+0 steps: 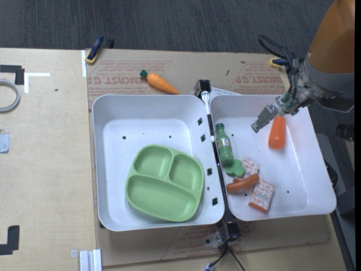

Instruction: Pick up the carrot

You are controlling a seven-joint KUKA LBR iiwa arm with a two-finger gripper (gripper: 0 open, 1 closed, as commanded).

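The carrot [159,82], orange with a green top, lies on the brown cardboard behind the left bin's far rim, outside both bins. My gripper [269,119] hangs over the far part of the right bin [316,151], well to the right of the carrot. Right beside the gripper's tip sits a stubby orange piece [277,132]. Whether the gripper touches that piece cannot be told from this angle.
A green divided plate [165,183] lies in the left bin [107,151]. The right bin also holds a green bottle [223,144], a sausage [242,183], a small red-and-white box [261,196] and a patterned piece [249,166]. A blue clamp [95,49] sits at the cardboard's far left corner.
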